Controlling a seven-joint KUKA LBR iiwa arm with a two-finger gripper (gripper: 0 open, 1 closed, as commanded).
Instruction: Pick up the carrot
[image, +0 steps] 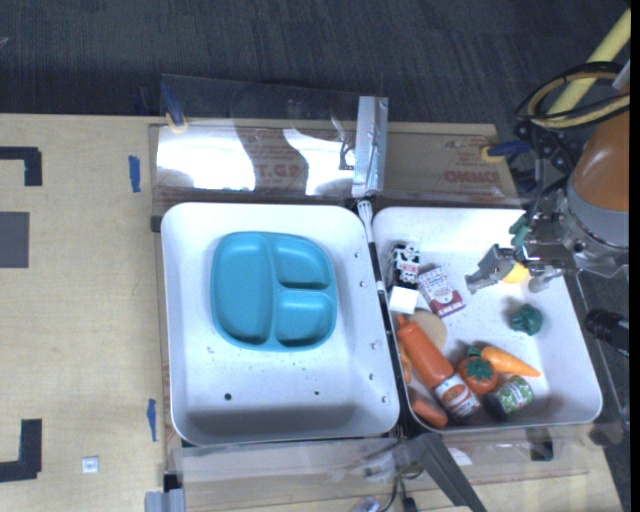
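The carrot (512, 362), orange and pointed, with its tip to the right, lies near the front of the right bin (580, 345). It rests between a red tomato-like toy (479, 373) and a green can (511, 395). My gripper (515, 274) hangs over the back right part of that bin, well behind the carrot and apart from it. Its two grey fingers (487, 272) stand spread wide, so it is open. A small yellow object (515, 271) shows in the gap between them; whether they touch it is unclear.
A green broccoli-like toy (526, 320) sits between gripper and carrot. An orange bottle (432, 366), a red-and-white box (441, 291), a cow-patterned carton (405, 263) and a white cube (403, 300) crowd the bin's left side. The left bin (190, 390) holds a blue divided tray (272, 288).
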